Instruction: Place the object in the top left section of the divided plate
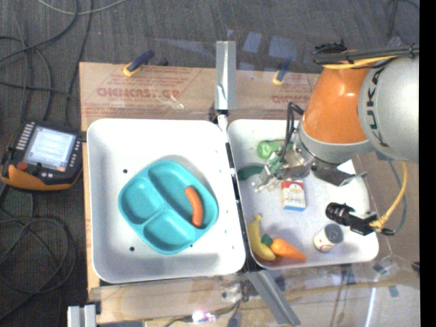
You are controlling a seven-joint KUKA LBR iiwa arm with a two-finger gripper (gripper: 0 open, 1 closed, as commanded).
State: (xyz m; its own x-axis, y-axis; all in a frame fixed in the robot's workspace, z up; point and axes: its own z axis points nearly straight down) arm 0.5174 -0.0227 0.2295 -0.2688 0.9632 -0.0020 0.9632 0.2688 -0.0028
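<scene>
Sausage (194, 205) in teal divided plate (146, 206), banana (256, 237), carrot (285, 249) in right bin (364, 251)

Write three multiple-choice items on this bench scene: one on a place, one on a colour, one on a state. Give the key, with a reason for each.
1. Where does the divided plate lie?
A. left bin
B. right bin
C. on the cardboard

2. What colour is that plate?
A. red
B. teal
C. yellow

3. What lies in the plate's right section?
A. a banana
B. a small carton
C. an orange sausage

Key:
1 A: the plate sits in the left bin.
2 B: its surface is teal throughout.
3 C: the orange sausage lies there, while the banana and carton are in the right bin.
</scene>
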